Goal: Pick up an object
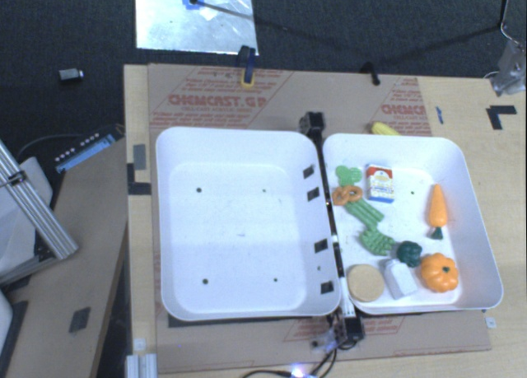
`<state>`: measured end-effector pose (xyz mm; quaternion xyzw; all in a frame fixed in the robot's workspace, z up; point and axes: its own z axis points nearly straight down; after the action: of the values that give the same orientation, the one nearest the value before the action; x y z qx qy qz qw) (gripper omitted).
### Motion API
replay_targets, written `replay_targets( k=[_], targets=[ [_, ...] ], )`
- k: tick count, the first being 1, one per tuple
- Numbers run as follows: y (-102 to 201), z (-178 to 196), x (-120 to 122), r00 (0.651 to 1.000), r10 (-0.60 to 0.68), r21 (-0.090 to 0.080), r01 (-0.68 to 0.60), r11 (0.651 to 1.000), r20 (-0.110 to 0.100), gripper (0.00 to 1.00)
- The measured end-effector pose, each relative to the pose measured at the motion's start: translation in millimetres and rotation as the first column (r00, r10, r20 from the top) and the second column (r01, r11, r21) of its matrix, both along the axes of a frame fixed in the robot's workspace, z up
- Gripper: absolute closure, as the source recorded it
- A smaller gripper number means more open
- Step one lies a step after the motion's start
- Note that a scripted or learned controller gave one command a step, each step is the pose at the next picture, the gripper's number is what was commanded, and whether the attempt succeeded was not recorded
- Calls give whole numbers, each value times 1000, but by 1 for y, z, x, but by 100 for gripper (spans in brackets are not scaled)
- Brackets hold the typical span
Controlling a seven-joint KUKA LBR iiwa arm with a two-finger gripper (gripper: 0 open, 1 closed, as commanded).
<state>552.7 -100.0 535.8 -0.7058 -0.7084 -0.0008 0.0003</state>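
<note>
Every candidate for the pick lies in the right bin [473, 203], none lifted. A toy carrot [437, 206] rests near the right wall, with an orange pumpkin [439, 273] below it in the near corner. Beside the pumpkin sit a dark green broccoli piece [408, 251], a grey block [400, 279] and a round tan cookie [366, 282]. Toward the divider lie two ribbed green pieces [370, 226], a small pretzel [347, 195], a green leafy shape [349, 175] and a red-and-white carton [380, 184] (upright or flat, hard to say). The left bin [239, 220] holds nothing. A yellow item [384, 129] lies on the bench [272, 100] just beyond the right bin. The claw's state cannot be told. By my judgement the task stands at its start: approach, grasp and lift all remain.
</note>
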Motion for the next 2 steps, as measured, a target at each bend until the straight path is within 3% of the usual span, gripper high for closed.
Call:
replay_targets(
  k=[1, 2],
  targets=[
    [20, -8, -69, 1000, 2, -1, -2, 1000, 3, 100],
    [40, 0, -66, 1000, 2, -1, -2, 1000, 3, 100]
  ],
)
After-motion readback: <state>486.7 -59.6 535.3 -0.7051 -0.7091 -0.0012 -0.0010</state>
